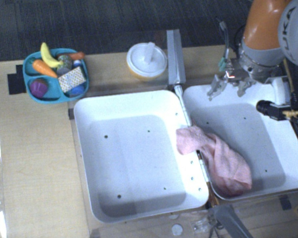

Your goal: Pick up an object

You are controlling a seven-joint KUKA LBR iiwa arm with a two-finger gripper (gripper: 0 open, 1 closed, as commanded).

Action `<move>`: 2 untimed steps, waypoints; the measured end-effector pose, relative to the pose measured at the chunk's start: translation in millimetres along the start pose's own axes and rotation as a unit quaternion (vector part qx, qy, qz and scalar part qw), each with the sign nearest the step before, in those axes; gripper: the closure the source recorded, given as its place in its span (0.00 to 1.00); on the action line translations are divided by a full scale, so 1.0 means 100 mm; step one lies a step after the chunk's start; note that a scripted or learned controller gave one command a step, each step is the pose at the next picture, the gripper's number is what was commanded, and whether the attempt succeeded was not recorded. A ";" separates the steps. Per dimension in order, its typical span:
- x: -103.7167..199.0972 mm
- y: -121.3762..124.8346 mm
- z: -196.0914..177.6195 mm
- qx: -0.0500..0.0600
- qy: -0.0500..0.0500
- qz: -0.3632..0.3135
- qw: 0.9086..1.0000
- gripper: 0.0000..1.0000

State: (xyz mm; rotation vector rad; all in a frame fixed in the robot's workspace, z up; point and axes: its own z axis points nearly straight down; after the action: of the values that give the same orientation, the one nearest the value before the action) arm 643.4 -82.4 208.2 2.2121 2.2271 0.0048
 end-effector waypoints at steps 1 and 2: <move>0.00 -0.40 1.05 0.001 0.000 -0.029 1.000 0.00; -0.25 -1.19 1.17 -0.006 -0.002 -0.034 0.999 0.00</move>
State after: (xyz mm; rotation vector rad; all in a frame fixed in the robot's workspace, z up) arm 524.5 -108.3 90.9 2.1272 2.2928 0.0140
